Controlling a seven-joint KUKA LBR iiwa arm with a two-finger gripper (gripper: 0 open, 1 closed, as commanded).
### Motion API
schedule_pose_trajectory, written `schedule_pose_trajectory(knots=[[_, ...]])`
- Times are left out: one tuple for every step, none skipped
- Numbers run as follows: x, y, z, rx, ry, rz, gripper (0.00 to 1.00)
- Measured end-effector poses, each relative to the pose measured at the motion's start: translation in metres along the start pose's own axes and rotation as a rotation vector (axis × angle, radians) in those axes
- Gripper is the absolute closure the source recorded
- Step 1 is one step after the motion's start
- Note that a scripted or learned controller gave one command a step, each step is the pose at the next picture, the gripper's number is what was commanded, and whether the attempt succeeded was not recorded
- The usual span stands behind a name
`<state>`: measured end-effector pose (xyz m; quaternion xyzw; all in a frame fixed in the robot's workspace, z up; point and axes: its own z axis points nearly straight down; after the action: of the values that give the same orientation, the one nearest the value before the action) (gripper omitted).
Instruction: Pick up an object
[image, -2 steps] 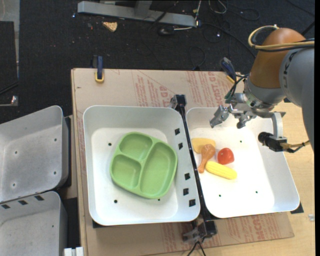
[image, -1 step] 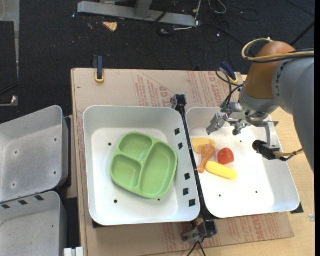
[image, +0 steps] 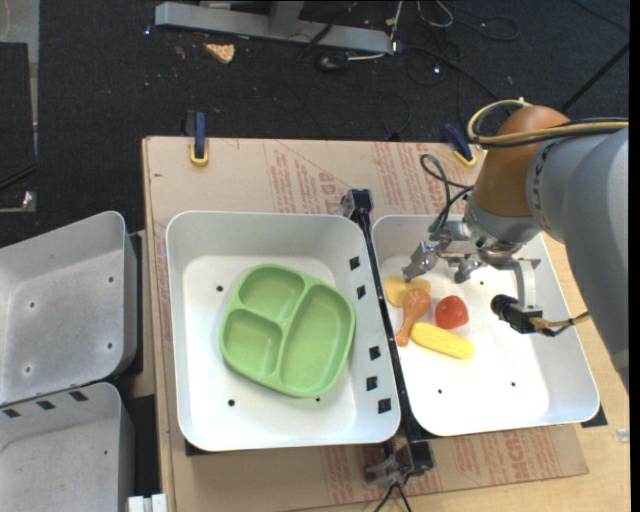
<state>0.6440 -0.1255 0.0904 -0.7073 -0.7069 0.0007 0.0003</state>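
In the right bin (image: 520, 395) lie three toy foods close together: an orange-tan drumstick shape (image: 409, 302), a small red tomato (image: 451, 311) and a yellow corn-like piece (image: 443, 342). My gripper (image: 441, 266) hangs over the bin's back left part, just above and behind the drumstick and the tomato. Its two fingers stand spread apart and hold nothing. The arm's grey wrist with the orange band (image: 520, 150) reaches in from the right.
The left bin (image: 200, 400) holds a green divided plate (image: 288, 330). A black divider (image: 372, 300) runs between the bins. A black cable fitting (image: 518, 313) hangs over the right bin beside the tomato. Two white lids (image: 60, 300) lie off the bench at left.
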Motion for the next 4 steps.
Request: schedule_pose_trajectory(knots=[[0.0,0.001,-0.012,-0.003,0.0,0.0,1.0],[0.0,0.005,-0.076,-0.007,0.0,-0.002,1.0],[-0.001,0.005,-0.114,-0.006,0.0,-0.002,1.0],[0.053,-0.007,-0.116,-0.001,0.001,-0.006,1.0]])
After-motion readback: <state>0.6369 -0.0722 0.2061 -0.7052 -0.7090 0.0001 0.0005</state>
